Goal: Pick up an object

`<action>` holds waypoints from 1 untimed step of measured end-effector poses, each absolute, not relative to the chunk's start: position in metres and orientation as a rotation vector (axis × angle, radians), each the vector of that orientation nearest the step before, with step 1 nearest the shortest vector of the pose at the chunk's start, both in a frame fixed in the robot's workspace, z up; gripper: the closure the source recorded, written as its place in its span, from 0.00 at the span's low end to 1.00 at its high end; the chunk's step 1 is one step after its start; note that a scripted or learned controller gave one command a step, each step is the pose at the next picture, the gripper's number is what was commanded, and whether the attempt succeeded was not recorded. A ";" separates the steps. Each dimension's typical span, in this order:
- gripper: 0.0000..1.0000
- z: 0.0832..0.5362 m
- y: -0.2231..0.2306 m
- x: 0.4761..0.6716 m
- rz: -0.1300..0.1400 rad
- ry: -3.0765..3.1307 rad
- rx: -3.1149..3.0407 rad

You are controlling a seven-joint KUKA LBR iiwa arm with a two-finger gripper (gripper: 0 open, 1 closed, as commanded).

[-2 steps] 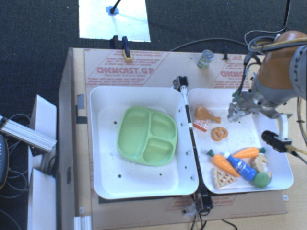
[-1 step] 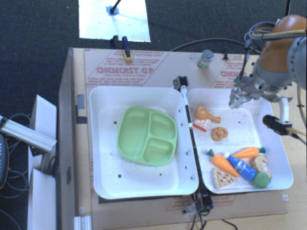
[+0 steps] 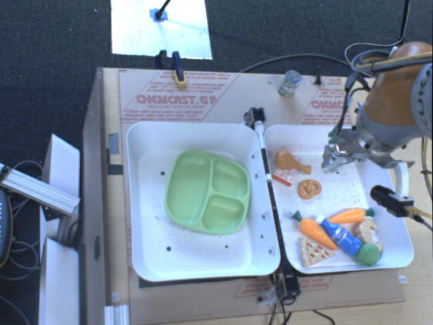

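My gripper hangs over the upper part of the right bin, right of an orange toy drumstick and above a pretzel. Nothing shows in it. Lower in the same bin lie two carrots, a blue bottle, a waffle piece, a green ball and a beige item. A small red and white piece sits by the divider.
The left bin holds a green divided plate. A black rod runs along the seam between the bins. A black fitting juts over the right bin's right edge. A small jar stands on the bench behind the bins.
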State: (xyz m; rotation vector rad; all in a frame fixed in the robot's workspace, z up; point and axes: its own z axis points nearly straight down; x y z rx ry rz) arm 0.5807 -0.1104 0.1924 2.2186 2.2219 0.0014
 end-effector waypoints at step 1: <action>1.00 0.179 -0.124 0.635 0.002 2.225 2.215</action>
